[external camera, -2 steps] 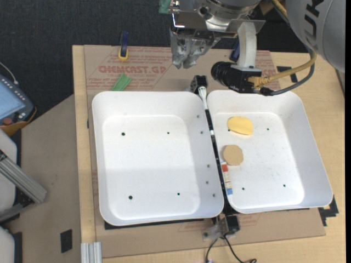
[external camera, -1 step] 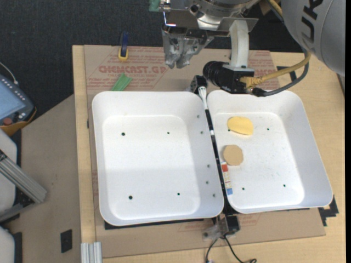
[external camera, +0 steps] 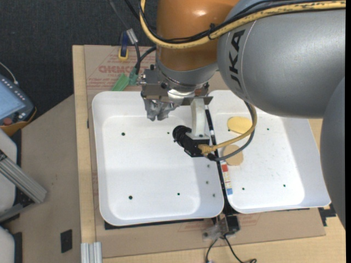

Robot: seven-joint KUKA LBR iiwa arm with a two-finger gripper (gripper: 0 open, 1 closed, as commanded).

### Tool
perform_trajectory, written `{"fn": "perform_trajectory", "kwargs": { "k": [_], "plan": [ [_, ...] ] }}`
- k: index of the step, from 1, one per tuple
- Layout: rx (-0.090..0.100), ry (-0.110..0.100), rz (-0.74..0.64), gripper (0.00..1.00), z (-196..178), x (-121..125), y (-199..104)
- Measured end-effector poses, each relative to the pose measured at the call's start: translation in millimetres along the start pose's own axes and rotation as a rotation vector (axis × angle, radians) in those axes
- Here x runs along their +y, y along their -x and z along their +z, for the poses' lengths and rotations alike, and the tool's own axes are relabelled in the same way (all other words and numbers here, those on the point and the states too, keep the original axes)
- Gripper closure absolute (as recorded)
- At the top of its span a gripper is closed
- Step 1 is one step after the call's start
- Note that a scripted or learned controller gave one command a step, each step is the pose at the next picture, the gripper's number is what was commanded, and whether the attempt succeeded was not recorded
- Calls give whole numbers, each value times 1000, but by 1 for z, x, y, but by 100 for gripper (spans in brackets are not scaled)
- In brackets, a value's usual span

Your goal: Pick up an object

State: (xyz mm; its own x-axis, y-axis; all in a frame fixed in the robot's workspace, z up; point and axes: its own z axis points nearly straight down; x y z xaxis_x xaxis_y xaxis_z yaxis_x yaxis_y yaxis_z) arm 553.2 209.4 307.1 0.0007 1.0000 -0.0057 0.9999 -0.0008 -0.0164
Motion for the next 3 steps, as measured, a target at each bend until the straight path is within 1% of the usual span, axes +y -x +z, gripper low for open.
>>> {"fn": "perform_trajectory", "kwargs": {
  "k": [1,2,3],
  "plan": [
    [11,30,0,100,-129,-41,31],
    [12,30,-6,100,-222,-25,-16],
    [-2,-1,1,100,-58,-25,-14]
  ]
}}
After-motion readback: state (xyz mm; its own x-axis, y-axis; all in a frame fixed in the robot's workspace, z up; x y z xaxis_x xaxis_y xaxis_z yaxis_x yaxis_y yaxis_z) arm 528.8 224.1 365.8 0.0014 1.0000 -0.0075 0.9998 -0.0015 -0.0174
